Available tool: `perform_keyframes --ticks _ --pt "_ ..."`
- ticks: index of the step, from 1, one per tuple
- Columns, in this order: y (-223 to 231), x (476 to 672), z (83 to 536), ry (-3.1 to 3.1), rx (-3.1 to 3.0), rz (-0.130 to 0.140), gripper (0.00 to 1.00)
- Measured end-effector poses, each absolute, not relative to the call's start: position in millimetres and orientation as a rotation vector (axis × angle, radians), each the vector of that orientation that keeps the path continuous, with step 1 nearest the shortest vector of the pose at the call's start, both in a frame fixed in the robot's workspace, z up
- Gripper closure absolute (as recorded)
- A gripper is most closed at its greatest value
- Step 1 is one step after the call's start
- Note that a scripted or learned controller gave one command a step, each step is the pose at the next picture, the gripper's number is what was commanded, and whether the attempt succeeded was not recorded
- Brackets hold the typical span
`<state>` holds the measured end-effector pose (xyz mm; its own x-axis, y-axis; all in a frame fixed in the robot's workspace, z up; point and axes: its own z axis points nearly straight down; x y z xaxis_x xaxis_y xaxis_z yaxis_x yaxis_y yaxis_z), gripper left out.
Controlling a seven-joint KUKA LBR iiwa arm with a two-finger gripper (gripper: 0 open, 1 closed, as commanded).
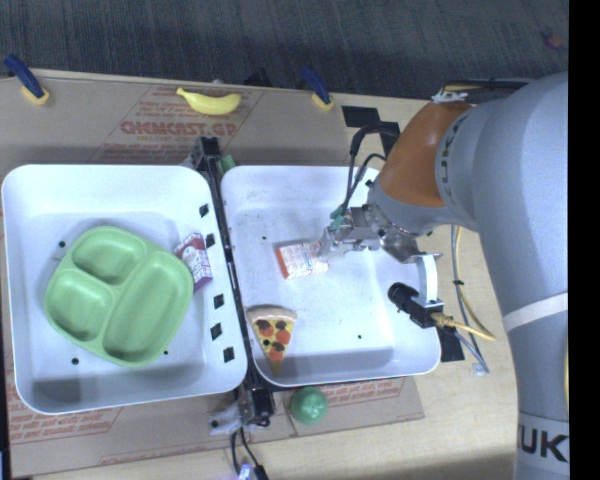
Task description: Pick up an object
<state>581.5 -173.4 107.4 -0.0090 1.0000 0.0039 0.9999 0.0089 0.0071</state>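
Pincer (332, 240) low in right bin (380, 358), at right edge of orange-white packet (298, 259); finger state cannot be told. Pizza slice toy (273, 331) lies near front-left corner.

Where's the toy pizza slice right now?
The toy pizza slice lies in the right bin, at its near left corner by the divider, below the small orange-and-white carton.

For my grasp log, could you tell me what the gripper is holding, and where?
It cannot be told: the gripper sits at the right end of the small orange-and-white carton, its grip hidden.
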Motion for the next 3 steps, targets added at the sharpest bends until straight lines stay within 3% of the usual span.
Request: perform_keyframes --ticks 1,2,3 --pt "-212.0 498.4 179.8 2.226 2.219 -0.002 1.00" --pt "-211.2 498.4 179.2 2.228 2.218 -0.002 0.00" --pt "-201.7 545.8 91.5 2.231 2.214 -0.003 0.00"
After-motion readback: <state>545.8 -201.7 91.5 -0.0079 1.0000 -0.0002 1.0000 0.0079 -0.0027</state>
